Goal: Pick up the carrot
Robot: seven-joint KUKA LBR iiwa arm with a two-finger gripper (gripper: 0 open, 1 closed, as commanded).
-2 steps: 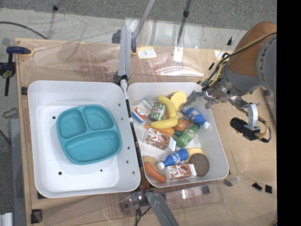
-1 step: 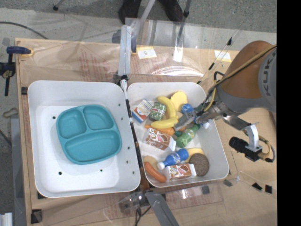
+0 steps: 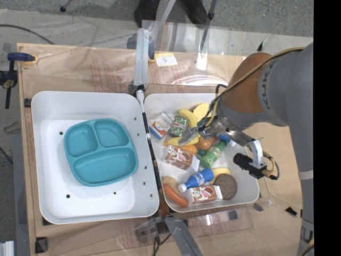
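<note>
— Where's the gripper (image 3: 196, 135)?

— Down in the far half of the right bin (image 3: 151, 106), buried in the toy food. Whether it's clenched or released, I can't tell; the pile hides its tip.

— And the carrot (image 3: 205, 142)?

— I take it to be the orange piece just right of the claw, wedged between the banana (image 3: 186, 114) on the far side and the green bottle (image 3: 213, 154) on the near side. Nothing shows it gripped.

— Why come in so steep?

— Probably because the things lie crowded and touching, so a descent from above disturbs fewest neighbours.

— Any doubt?

— Some: a long orange-red piece (image 3: 176, 195) lies in the near left corner (a sausage, perhaps). The teal divided plate (image 3: 99, 151) sits alone in the left bin (image 3: 42, 143), well apart.
</note>
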